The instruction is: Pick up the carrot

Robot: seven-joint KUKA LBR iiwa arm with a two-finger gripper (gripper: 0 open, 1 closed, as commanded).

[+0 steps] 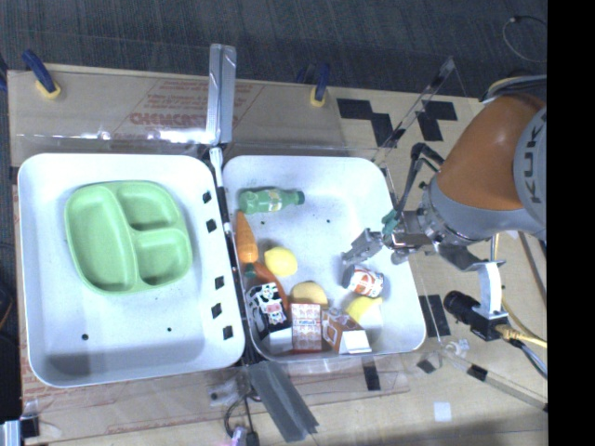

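Note:
The orange carrot (245, 239) lies along the left wall of the right bin (316, 170), pointing away from the camera, between a green bottle (270, 199) and a lemon (281, 262). My gripper (354, 259) reaches in from the right and hangs over the right half of that bin, well to the right of the carrot. Its fingers (361, 246) stand open with nothing between them, just above a red and white can (365, 282).
The right bin's front holds a second yellow fruit (310, 293), small cartons (307, 326), a black and white carton (269, 306) and a yellow item (363, 310). A green divided plate (128, 233) sits in the left bin (56, 342).

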